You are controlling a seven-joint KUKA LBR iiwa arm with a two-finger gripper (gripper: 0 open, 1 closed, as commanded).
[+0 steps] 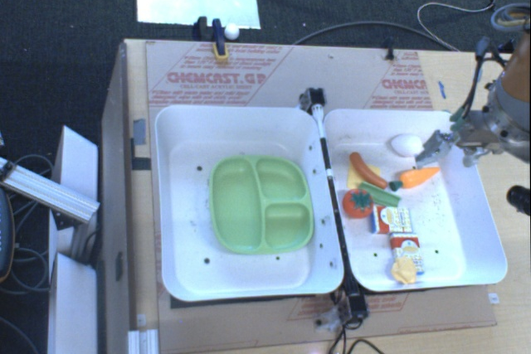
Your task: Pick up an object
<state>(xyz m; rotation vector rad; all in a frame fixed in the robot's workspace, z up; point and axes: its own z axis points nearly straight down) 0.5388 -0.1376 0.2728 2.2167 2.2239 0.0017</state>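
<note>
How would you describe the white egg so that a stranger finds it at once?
Look in the right bin, at its far side. The egg lies there just beyond the carrot, near the gripper. It is the one plain white, rounded item among coloured toys.

A single fixed camera looked down at a slant from above the bench (207, 70), far enough to take in both white bins (182, 128), the bench's far edge and the dark floor (66, 12) beyond.
</note>
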